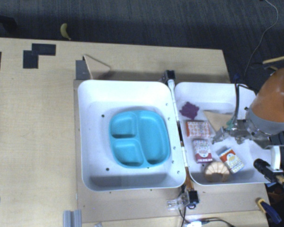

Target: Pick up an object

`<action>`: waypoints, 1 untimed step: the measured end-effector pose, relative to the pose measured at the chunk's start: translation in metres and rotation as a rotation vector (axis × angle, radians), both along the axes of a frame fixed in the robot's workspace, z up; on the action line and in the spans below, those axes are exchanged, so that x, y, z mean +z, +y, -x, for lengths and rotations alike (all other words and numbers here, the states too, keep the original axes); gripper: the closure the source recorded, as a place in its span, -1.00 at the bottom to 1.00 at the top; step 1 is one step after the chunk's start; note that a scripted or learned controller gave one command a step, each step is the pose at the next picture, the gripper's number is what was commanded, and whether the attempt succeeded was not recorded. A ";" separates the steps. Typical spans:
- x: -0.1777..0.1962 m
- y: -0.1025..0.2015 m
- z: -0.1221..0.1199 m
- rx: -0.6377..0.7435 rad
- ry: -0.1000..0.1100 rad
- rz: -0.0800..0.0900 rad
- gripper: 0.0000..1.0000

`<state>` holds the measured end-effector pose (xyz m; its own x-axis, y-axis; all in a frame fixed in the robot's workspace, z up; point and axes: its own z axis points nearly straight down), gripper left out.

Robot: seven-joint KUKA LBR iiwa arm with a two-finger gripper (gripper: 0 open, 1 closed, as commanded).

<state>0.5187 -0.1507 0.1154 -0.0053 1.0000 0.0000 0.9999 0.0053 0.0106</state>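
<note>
The right bin point(209, 88) holds several small items: a purple piece point(190, 110) at the back, a tan wedge point(216, 117), a red-and-white packet point(197, 128), a second red packet point(202, 151), an orange-and-white box point(232, 160) and a brown bread-like piece point(217, 171) at the front. My gripper point(227, 132) hangs over the middle right of this bin, just right of the packets and above the orange-and-white box. The grey wrist with its orange band point(276, 100) reaches in from the right and hides the bin's right side.
The left bin point(92, 126) carries a blue divided plate point(139, 138). A black bar point(169, 75) sits at the back of the divider between the bins. Cables and a connector point(191, 198) lie at the front edge.
</note>
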 end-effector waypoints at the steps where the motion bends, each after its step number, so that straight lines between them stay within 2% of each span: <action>1: -0.025 0.038 0.026 -0.004 -0.011 0.005 -1.00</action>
